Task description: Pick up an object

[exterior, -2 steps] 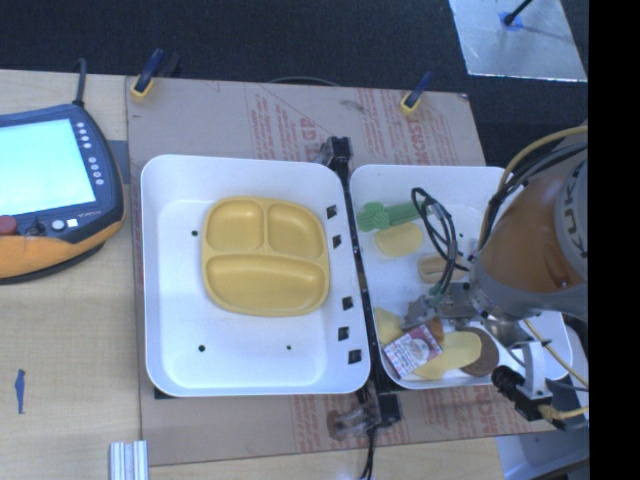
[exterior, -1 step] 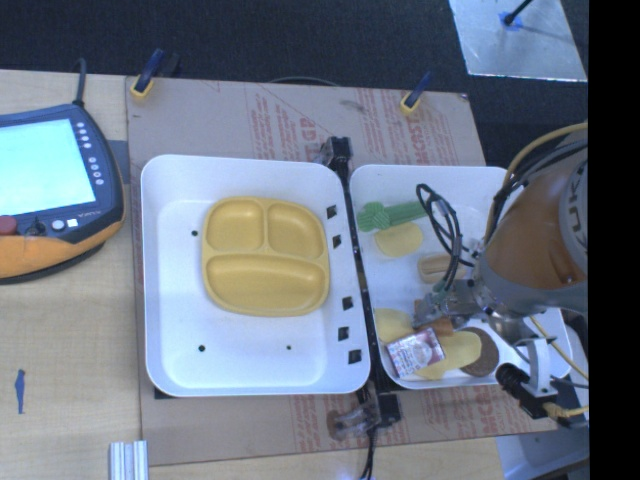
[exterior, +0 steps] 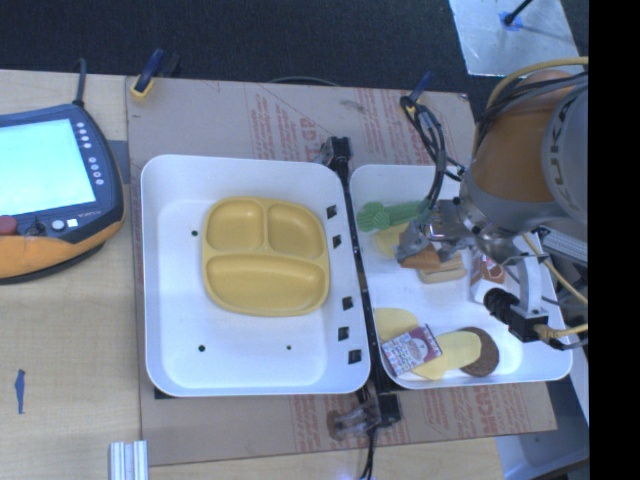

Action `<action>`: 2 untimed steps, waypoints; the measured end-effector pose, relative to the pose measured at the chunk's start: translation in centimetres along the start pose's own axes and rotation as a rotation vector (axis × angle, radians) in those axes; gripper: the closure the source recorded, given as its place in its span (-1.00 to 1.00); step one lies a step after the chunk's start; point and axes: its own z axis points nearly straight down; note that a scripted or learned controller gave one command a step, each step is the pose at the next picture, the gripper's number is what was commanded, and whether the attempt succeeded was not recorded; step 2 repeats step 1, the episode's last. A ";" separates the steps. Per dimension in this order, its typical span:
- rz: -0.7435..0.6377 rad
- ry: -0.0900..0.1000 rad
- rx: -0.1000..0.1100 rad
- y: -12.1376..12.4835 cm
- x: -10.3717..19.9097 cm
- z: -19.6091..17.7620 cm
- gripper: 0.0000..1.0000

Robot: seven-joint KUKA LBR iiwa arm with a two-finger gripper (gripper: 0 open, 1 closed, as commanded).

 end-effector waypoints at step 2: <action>0.002 0.000 0.004 7.4 3.8 -3.9 1.00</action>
